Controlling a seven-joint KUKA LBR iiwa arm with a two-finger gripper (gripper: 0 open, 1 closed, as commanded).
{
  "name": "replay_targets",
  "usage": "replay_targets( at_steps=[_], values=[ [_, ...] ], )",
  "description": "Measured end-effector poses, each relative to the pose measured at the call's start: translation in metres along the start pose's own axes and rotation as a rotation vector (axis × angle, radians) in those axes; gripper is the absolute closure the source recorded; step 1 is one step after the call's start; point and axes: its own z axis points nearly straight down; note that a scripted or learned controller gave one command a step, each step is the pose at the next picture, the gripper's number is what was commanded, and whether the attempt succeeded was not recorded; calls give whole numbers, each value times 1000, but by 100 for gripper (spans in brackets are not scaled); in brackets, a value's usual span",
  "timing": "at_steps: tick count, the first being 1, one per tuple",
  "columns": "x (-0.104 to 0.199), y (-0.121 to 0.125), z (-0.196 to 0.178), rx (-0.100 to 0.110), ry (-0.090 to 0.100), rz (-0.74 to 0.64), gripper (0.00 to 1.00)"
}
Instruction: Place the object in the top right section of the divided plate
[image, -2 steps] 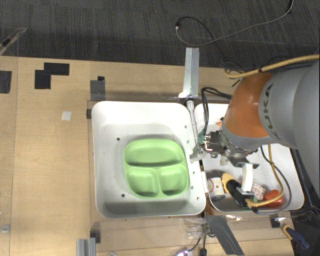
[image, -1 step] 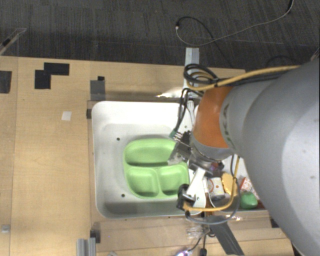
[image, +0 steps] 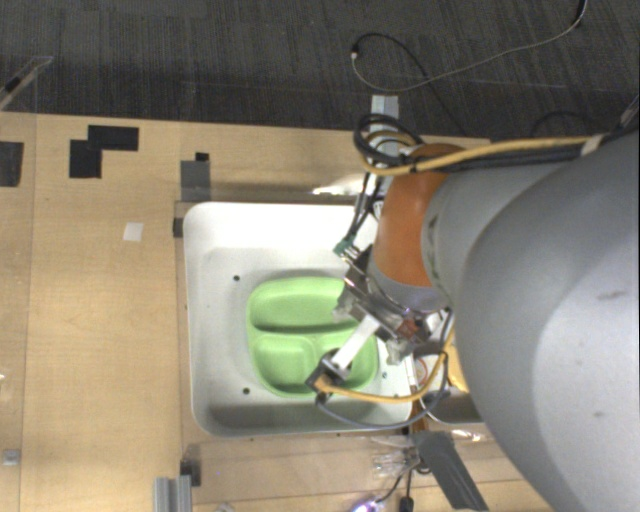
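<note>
Green divided plate (image: 288, 312) lying in white bin (image: 215, 300), gripper (image: 368, 318) over its right side, open or closed impossible to tell

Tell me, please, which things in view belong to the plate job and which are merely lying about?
Job:
- green divided plate
- gripper, over the plate's right side
- white bin holding the plate

Lying about:
- black patches on the bench, upper left
- small pale square on the bench
- grey bracket at the bin's corner
</note>
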Motion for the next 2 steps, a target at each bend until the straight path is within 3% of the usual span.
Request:
replay_targets(
  at_steps=[1, 2],
  values=[
    [-17, 17, 20, 0, 1, -61, 0],
    [44, -14, -18, 0, 0, 237, 0]
  ],
)
